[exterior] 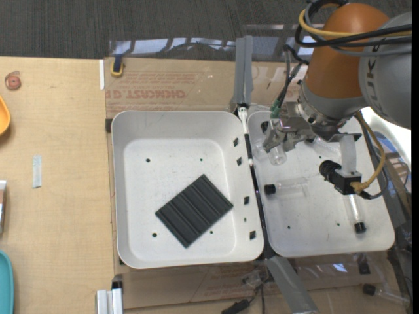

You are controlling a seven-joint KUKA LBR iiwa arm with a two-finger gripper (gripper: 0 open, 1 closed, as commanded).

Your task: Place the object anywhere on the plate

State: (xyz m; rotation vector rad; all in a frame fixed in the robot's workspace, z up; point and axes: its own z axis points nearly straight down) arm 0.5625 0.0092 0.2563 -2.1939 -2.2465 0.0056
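Camera view: gripper (280,138) hangs over the right bin's (376,237) back left corner; I cannot tell its grip. A dark plate (194,210) lies in the left bin (127,195).

Left bin (131,136): you see a dark ribbed plate (194,210) — lying aslant, nearer its front edge.
Right bin (314,237): gripper (278,142) hangs over the back-left corner.
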